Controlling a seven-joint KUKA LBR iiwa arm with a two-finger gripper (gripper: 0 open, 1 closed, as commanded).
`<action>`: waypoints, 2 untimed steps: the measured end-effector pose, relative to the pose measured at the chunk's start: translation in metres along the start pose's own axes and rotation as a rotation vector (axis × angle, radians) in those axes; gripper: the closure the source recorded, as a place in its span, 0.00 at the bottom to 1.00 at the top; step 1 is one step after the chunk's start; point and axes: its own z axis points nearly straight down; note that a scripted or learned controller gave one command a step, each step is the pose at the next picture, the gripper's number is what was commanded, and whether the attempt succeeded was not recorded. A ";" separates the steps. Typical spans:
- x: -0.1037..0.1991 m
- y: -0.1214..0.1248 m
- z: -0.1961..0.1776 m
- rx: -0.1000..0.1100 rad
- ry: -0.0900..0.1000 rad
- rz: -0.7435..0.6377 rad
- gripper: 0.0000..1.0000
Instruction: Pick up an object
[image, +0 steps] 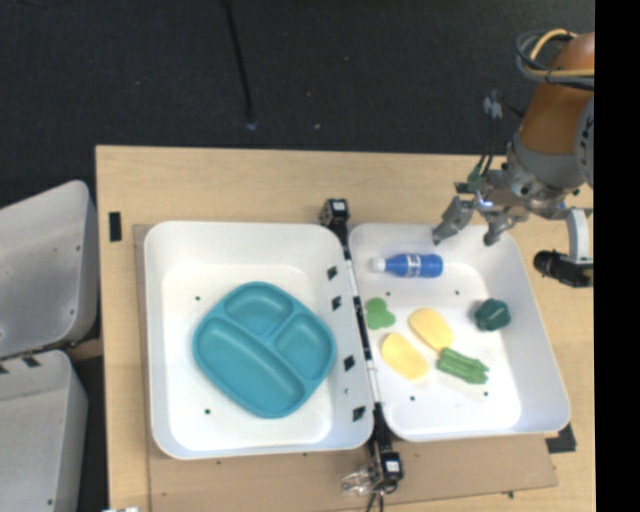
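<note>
Approach step: gripper (468, 226) above right bin (535, 395), jaws spread, empty; next, descent onto bottle (409, 265) just below.

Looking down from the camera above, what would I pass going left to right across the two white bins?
Teal divided plate in the left bin, then in the right bin: small green piece, blue bottle, long green piece, dark green lump. Two yellow pieces overlap the others in order, so they are left out.
</note>
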 end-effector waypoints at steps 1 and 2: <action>0.001 0.002 -0.009 -0.014 -0.001 -0.002 0.00; -0.003 0.006 0.033 -0.011 -0.003 -0.003 0.00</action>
